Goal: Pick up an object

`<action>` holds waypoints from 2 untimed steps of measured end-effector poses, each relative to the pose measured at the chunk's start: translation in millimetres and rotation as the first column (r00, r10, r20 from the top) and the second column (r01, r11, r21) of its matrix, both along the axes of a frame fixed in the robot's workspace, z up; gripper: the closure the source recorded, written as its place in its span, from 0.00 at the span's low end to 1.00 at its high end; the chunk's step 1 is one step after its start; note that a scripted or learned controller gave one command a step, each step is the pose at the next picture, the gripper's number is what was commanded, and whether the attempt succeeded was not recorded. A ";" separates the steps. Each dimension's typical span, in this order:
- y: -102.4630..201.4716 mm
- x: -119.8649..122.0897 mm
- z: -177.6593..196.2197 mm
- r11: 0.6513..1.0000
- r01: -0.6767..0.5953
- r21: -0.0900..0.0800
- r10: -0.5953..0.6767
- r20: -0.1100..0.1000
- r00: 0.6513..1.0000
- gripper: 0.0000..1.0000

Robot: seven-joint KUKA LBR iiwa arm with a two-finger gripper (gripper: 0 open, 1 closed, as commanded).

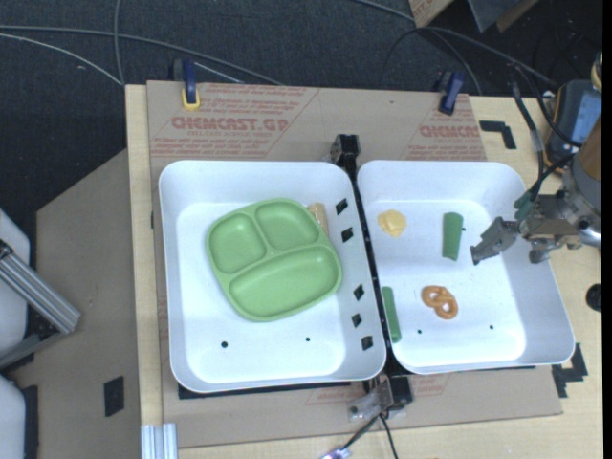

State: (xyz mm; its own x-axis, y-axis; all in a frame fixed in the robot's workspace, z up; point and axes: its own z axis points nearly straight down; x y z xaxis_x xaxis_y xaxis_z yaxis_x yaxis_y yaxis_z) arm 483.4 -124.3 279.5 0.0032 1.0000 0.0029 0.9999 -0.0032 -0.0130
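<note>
My gripper point(512, 247) hangs over the right side of the right bin point(535, 342), open, with nothing between its fingers. One dark fingertip point(481, 250) points down-left toward a green block point(451, 235), which lies just to its left and apart from it. A yellow lump point(391, 223) sits further left in that bin. A brown pretzel shape point(440, 301) lies near the bin's middle front. A thin green stick point(390, 314) rests along its left wall.
The left bin point(191, 352) holds a green divided plate point(275, 259) with a small tan piece point(316, 220) at its far right edge. A black divider point(356, 247) runs between the bins. Cables trail across the dark floor behind the bench.
</note>
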 end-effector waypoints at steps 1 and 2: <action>0.2 2.0 5.5 1.000 -0.003 -0.002 0.003 0.012 1.000 0.00; -5.1 -4.4 -52.2 1.000 -0.002 -0.001 0.002 0.008 1.000 0.00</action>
